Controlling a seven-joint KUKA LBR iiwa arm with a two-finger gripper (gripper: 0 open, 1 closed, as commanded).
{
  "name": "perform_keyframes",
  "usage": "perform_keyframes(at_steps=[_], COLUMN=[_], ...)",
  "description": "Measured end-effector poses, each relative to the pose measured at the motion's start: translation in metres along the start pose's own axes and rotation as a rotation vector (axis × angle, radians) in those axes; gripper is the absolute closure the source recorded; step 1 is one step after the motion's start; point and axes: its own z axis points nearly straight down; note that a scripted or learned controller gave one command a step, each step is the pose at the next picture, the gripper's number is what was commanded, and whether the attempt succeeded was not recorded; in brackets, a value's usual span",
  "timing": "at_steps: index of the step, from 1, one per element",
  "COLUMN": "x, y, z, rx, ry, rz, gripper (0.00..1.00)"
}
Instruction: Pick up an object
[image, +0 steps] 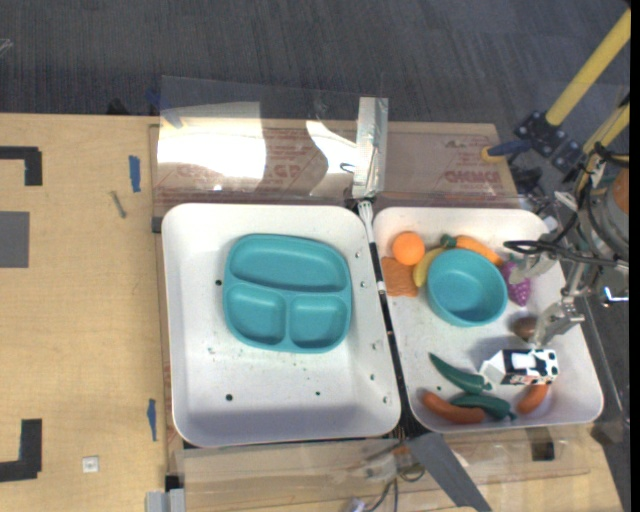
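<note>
Two white bins on the counter (80, 300). Left bin (200, 390): teal divided tray (288, 291). Right bin (570, 400): teal bowl (466, 287), orange (407, 248), green pepper (470, 385), black-and-white toy (523, 367). End effector (556, 322) hangs near the bin's right wall, just above the toy; its state cannot be told.

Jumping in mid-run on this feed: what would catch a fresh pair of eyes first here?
The teal divided tray stands out first, lying alone in the middle of the left bin. Next comes the teal bowl in the right bin, ringed by small toy foods: an orange to its left, and green pods beside a black-and-white toy cow near the front. The gripper hangs at that bin's right side.
</note>
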Motion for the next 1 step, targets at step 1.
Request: perform_keyframes(at_steps=[1], x=[-0.0378], y=[-0.0531], z=[0.1248], rx=[-0.004], ry=[0.011], rz=[-0.119], gripper=[0.00])
